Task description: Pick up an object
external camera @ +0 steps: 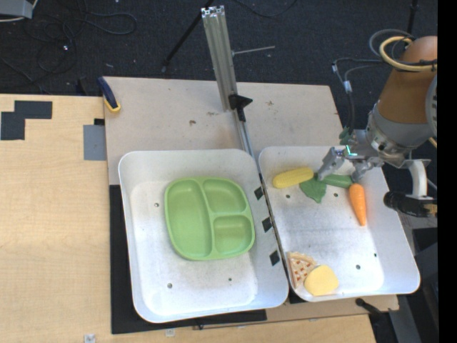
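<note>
So gripper [341, 164] low over right bin [400, 277], fingers spread, holding nothing. Carrot [358, 204] just beside, probably light stiff plastic, slippery-ish; grab mid-body, across width. Corn [293, 178] also near.

The pale surface [178, 116] carries two white bins side by side, touching: the left bin [143, 277] and the right bin [385, 263]. A metal post [220, 56] stands near its back edge, and a blue-and-yellow tool [109, 95] lies at its back left corner.

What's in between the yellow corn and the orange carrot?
In the camera view, green leaves lie between the corn and the carrot, and the tool hangs just above them.
</note>
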Motion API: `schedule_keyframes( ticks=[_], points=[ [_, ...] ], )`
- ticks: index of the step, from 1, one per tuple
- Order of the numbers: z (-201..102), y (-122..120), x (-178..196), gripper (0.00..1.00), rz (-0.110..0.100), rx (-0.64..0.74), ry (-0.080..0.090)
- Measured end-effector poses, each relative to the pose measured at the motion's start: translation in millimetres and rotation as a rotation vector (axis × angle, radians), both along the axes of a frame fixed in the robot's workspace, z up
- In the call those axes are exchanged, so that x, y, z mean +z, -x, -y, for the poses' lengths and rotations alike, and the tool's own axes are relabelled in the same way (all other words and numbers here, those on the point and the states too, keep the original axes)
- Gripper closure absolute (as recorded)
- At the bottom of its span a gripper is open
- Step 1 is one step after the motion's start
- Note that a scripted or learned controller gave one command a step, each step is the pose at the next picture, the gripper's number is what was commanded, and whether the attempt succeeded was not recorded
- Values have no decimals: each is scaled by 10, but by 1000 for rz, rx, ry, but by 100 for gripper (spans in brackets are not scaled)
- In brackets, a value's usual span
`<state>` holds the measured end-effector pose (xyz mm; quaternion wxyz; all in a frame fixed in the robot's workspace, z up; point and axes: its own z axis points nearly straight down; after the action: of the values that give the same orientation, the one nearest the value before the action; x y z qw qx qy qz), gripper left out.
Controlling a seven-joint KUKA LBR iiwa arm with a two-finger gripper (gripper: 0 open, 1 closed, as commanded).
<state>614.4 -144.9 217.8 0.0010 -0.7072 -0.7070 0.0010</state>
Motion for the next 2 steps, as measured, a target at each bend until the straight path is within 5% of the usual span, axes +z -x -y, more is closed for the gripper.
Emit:
schedule_keyframes(
  ticks=[1,2],
  points=[
    [0,-6,9,0,2,0,0],
    [-88,27,-580,0,-6,0,-2]
  ],
)
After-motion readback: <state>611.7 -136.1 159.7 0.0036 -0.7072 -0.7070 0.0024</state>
